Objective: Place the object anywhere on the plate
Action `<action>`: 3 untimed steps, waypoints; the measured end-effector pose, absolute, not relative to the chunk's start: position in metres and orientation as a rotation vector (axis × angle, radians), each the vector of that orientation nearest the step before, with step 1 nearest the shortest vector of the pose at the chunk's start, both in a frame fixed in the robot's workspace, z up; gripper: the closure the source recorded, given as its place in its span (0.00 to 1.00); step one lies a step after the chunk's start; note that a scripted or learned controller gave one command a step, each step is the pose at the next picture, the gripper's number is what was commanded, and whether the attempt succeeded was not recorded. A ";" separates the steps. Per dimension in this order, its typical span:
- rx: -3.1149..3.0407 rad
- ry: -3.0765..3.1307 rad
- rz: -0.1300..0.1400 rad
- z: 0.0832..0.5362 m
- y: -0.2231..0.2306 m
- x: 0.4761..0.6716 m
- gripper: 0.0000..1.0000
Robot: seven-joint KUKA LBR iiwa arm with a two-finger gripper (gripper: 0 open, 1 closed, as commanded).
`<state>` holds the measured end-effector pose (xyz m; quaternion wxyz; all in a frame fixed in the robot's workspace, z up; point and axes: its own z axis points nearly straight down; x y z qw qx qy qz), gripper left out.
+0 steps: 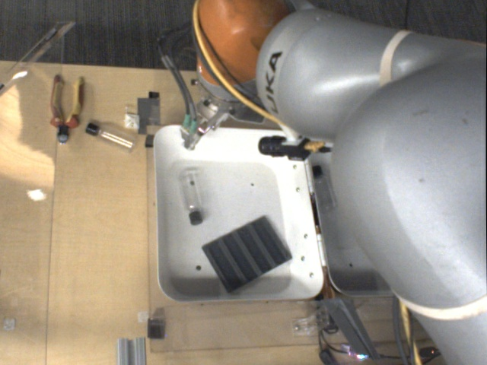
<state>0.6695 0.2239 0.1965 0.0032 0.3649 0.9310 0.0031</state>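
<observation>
Vial (192, 196) lies in the left bin (163, 234), long axis running 12 to 6, black cap at the 6 end. One dark ribbed plate (247, 254) sits apart at its 5 o'clock. The gripper (193, 134) hangs at the vial's 12, over the bin's corner; whether it is apart or together, I cannot tell. A second vial (114, 135) and one pair of pliers (67, 101) lie on the counter (91, 242).
</observation>
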 end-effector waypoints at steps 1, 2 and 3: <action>1.553 2.729 0.004 0.129 0.231 0.658 1.00; 1.241 2.879 0.009 0.203 0.219 0.670 1.00; 1.210 2.891 0.014 0.124 0.227 0.640 1.00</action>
